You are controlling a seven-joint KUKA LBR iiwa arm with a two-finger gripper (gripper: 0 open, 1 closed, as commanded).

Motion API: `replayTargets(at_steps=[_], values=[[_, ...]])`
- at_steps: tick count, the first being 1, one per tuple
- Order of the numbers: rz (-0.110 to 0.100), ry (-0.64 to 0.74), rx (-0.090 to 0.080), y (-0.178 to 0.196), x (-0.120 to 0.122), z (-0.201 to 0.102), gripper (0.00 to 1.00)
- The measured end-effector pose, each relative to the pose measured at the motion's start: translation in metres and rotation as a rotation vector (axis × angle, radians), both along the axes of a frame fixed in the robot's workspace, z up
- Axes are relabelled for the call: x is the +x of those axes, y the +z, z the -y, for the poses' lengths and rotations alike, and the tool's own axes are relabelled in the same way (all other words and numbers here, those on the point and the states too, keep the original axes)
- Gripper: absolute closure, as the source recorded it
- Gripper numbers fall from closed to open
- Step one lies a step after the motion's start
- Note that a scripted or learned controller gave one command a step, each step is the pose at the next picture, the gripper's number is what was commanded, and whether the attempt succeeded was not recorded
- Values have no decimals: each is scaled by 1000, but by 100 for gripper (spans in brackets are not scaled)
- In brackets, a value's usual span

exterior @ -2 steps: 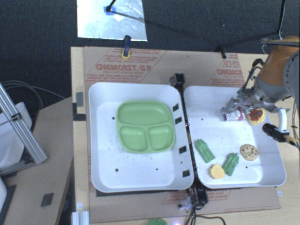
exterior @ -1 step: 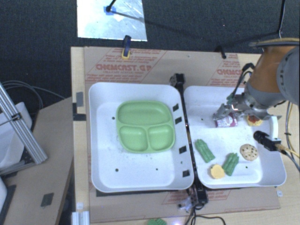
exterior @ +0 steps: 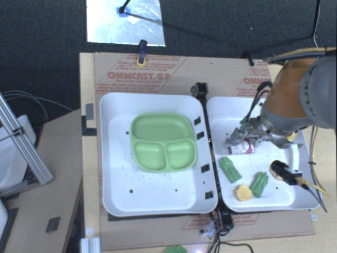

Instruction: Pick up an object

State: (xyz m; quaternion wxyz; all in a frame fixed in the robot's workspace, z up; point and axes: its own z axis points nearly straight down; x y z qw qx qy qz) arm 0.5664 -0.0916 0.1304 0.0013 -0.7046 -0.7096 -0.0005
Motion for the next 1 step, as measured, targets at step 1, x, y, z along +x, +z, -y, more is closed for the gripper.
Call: replayTargets(at_steps=[1], values=[[6,2,-2,57,15,-67,100]])
